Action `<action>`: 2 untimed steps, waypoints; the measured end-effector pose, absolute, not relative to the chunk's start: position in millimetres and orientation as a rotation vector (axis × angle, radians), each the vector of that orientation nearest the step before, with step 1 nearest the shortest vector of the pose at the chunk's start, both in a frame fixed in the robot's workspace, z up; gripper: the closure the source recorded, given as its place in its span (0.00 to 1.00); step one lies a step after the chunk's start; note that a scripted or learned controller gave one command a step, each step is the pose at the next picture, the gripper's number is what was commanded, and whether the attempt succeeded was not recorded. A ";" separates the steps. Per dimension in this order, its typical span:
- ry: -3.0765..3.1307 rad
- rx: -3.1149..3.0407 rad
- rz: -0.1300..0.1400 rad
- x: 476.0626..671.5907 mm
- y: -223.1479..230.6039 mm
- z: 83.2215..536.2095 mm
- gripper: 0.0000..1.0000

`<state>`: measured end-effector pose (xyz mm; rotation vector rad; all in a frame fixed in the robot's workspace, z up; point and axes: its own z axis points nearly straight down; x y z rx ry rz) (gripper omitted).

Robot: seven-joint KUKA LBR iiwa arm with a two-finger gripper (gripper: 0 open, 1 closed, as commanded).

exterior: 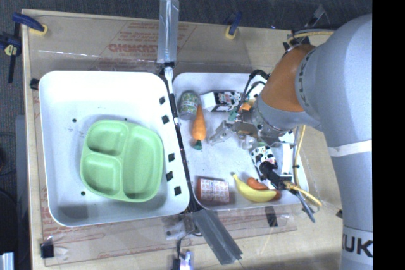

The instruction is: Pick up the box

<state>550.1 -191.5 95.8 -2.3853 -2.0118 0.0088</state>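
We are reaching our gripper (223, 133) down into the right bin (209, 82), we cannot tell what it is grabbing, and the box (225, 98) is sitting just past it by the far wall, so next we are lining up over it.

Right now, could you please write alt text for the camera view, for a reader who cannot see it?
A grey arm reaches from the right over the right bin, its claw low beside a carrot, near a can, small box, banana and jar. The left bin holds a green divided tray.
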 end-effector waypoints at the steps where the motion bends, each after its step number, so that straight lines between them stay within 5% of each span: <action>1: -2.019 -2.364 0.013 550.5 -190.3 102.3 1.00; 2: -2.019 -2.364 0.013 550.5 -190.3 102.3 0.00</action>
